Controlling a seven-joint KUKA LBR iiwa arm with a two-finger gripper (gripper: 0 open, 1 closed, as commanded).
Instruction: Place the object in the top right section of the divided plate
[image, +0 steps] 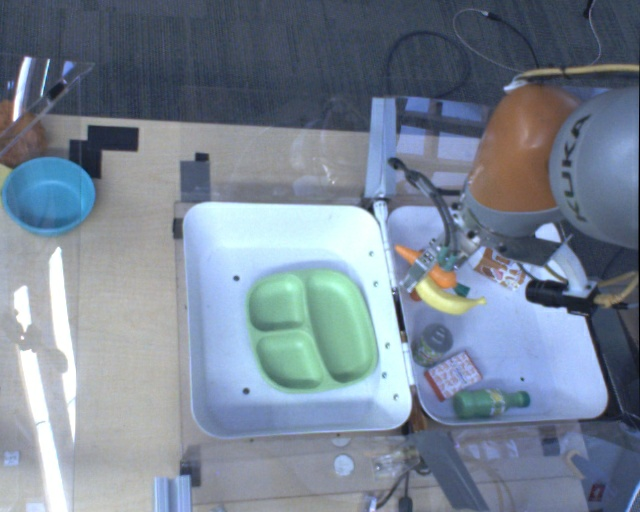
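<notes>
A green divided plate (310, 328) lies in the left white bin (215, 240), with two small sections on its left and one long section on its right; nothing lies in it. My gripper (438, 264) hangs low over the upper left corner of the right bin (585, 385). It is directly above an orange carrot (410, 257) and a yellow banana (448, 298), and its tip hides part of both. I cannot tell whether it touches either one.
The right bin also holds a round can (433, 343), a red-and-white box (455, 373), a green bottle (488, 402) and a snack packet (497, 268). A blue bowl (48, 195) stands on the bench at the far left. The bins' shared wall runs beside the gripper.
</notes>
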